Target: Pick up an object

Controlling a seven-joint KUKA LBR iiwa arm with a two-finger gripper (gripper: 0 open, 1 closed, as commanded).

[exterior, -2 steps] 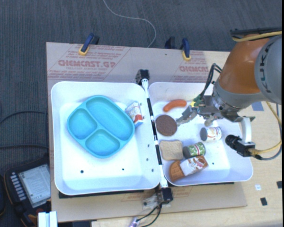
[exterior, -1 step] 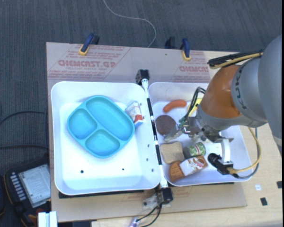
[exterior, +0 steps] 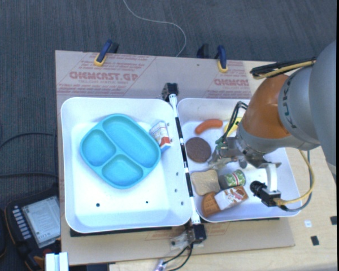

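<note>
The gripper (exterior: 230,158) hangs low in the right bin (exterior: 291,176); finger state cannot be determined. The small green-labelled can (exterior: 233,179) lies just below it toward the near rim, long axis running left-right.

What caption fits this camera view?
KUKA arm's gripper hovers over food items in the right bin; blue tray in the left bin.

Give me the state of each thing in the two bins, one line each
Blue divided plate: flat in the left bin, compartments bare.
Small carton: tipped on its side by the plate's right edge.
Sausage: lying flat, right bin.
Brown round patty: flat.
Bread slice: flat.
Green can: on its side.
Brown bottle: on its side.
Gripper: low over the right bin.
</note>
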